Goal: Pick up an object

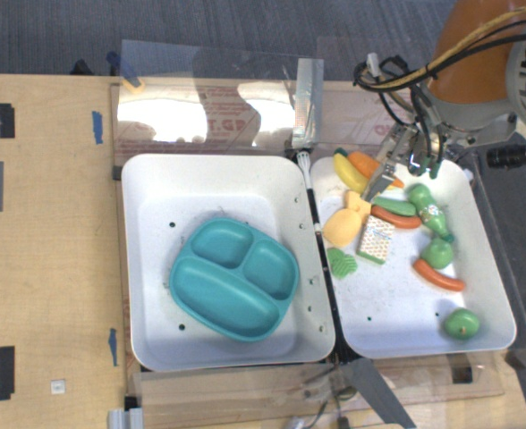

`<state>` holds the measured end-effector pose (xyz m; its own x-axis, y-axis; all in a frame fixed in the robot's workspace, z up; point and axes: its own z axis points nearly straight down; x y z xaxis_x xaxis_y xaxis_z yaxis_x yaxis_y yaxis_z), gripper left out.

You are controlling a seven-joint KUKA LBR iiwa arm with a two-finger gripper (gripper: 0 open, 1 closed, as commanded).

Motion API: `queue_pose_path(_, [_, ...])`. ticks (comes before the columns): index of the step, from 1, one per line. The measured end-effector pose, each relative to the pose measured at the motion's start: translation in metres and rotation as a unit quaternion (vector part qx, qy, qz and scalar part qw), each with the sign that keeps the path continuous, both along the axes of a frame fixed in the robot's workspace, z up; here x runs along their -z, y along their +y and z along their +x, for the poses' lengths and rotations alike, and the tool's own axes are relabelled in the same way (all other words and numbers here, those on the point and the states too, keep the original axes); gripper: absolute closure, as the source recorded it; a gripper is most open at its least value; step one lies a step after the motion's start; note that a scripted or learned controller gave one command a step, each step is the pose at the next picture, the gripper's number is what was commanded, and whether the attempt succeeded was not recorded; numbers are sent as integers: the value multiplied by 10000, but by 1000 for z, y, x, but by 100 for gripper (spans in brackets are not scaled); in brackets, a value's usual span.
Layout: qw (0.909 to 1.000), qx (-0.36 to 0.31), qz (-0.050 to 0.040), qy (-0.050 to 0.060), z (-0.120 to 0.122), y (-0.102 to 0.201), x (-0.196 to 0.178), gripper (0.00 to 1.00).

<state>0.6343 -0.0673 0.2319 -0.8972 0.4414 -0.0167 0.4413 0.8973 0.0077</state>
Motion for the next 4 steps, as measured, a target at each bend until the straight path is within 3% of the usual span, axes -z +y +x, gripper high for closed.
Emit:
queue_pose_path(1, [9999,142,10,36,26,45,-35,100])
queue_pose_path(2, [9999,-95,2,43,21,76,-57,100])
queue_pose_path(3, [9979,-637,-3,70,20,101,-52,100])
queue_pose_path(4, [9933,-1154,-8,70,-9,103,-58,100])
